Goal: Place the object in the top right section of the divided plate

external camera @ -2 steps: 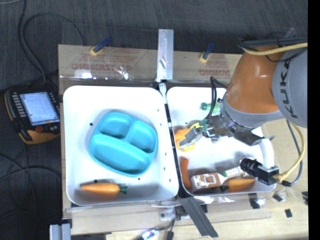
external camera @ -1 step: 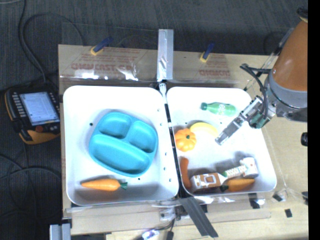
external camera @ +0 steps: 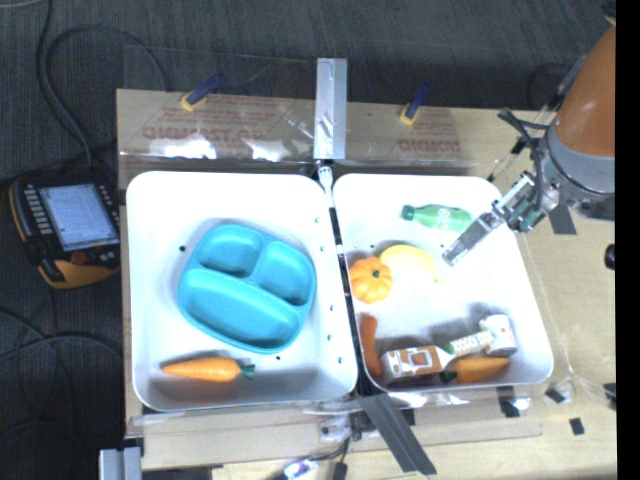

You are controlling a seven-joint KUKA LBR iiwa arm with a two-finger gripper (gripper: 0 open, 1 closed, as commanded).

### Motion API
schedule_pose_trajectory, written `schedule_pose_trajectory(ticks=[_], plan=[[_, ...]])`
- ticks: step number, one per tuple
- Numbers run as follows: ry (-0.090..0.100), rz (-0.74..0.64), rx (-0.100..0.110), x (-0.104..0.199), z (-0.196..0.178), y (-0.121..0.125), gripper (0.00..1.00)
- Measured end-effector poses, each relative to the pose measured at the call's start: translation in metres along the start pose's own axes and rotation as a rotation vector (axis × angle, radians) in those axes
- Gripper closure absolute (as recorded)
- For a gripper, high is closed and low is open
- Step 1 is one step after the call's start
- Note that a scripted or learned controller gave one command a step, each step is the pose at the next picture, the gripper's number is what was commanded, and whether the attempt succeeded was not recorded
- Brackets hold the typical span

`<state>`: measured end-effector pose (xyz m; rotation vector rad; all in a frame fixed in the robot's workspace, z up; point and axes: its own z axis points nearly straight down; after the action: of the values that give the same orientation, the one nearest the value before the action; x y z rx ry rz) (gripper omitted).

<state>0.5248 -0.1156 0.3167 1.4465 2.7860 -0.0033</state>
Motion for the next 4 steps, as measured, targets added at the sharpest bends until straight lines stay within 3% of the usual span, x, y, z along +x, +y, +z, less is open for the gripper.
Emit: schedule_pose_trajectory(ticks=[1,2,3,4], plan=[[0.0,0.049,0.003,-0.086,0.097,0.015,0.0],[-0.002,-0.064,0.002,-0.161,0.102,0.04,0.0],[0.0,-0.104,0.001,-0.166,-0.012,0.048,0.0],[-0.005,-0.403,-0.001,-0.168,-0.093,0.051,0.0]])
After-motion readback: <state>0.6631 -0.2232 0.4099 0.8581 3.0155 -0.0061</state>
